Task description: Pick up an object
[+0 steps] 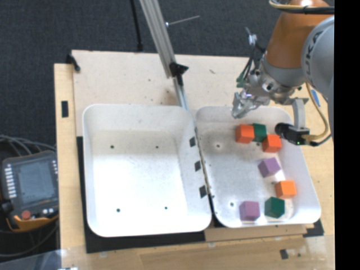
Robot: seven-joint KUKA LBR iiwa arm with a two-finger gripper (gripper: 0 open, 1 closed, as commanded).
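A pale wooden counter (124, 77) stands on dark carpet (45, 21), carrying two white bins. The left bin (90, 117) shows speckled bare floor. The right bin (216, 122) holds orange, green and purple blocks, an orange block (244, 134) at its far side. The pincer (241, 107) hovers just above that block; whether it is apart or together cannot be told. A pendant (31, 187) lies left of the counter.

I see my arm (298, 38) entering from the upper right of the frame, wrist angled down-left, gripper (242, 108) at right of centre.
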